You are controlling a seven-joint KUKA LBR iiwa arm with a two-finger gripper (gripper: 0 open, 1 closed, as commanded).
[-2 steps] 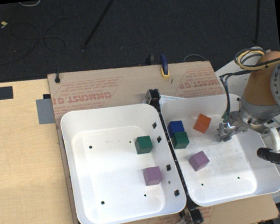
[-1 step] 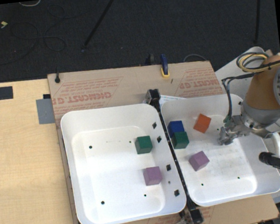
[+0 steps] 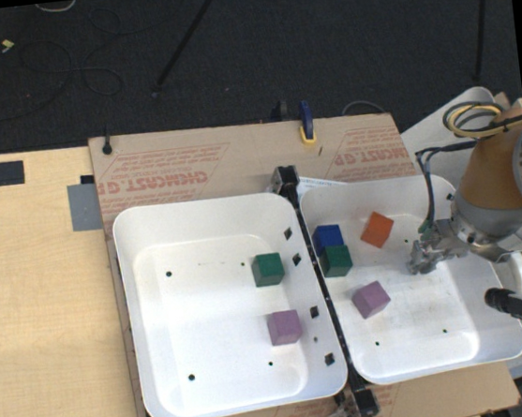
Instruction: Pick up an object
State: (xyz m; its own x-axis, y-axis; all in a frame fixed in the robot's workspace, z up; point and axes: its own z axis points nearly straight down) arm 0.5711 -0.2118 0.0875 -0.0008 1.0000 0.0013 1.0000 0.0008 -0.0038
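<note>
Hovering low in the right bin [image 3: 490,345], jaw state impossible to tell, the gripper [image 3: 425,256] is nearing the orange block [image 3: 377,229], seemingly light, rigid, best pinched across flat sides.

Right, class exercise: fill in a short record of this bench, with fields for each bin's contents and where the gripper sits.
left bin: green cube; purple cube
right bin: blue cube touching a second green cube; orange cube; second purple cube
gripper: over the right bin's right side, right of the orange cube
held: nothing seen between the fingers
</note>
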